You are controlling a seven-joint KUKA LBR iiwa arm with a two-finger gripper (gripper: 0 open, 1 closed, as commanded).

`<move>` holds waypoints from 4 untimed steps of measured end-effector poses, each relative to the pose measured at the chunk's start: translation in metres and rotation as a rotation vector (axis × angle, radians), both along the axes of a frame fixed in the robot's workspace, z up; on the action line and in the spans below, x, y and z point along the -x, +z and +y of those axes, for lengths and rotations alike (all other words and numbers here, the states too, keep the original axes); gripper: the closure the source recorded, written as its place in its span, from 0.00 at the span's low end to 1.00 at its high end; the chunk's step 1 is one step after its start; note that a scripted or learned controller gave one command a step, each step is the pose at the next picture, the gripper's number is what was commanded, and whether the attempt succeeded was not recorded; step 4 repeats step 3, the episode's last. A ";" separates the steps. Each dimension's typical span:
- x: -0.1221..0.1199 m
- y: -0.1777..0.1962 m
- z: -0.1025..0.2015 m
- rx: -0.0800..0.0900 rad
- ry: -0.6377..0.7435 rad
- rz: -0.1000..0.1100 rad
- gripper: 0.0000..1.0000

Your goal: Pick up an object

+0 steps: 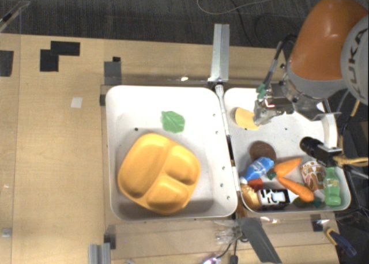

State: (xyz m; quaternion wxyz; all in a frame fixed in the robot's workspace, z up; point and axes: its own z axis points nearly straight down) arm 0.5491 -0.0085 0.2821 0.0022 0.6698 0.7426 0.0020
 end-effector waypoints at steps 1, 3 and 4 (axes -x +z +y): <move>0.009 0.005 -0.046 0.002 0.212 -0.001 1.00; 0.048 -0.089 -0.036 0.002 0.359 0.001 0.00; 0.048 -0.089 -0.036 0.002 0.359 0.001 0.00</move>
